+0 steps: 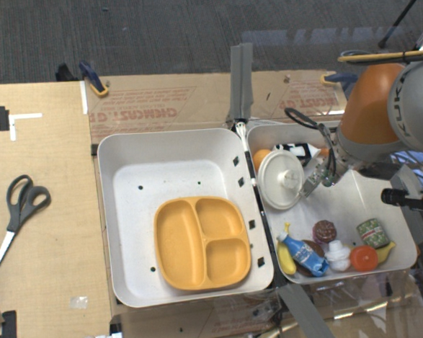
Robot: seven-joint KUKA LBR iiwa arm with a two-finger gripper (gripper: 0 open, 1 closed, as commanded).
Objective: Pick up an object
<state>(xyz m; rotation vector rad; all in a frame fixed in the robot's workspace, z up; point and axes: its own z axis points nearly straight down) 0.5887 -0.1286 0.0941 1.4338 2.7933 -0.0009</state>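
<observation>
Gripper (315,180) sits low in the right bin (388,221), its tip against the rim of a white bowl (281,179); whether it is open or closed cannot be told. Grey arm (402,108) above it bears partial lettering "KU", cut off at the frame edge. Behind the bowl, an orange item (261,158) is mostly hidden. Nearer the camera lie a blue bottle (304,255), a red ball (363,258) and a green can (371,233), labels unreadable. Left bin (127,206) holds a yellow divided tray (201,241). Cardboard (156,107) beyond shows mirrored print. Scissors (16,214) lie far left
</observation>
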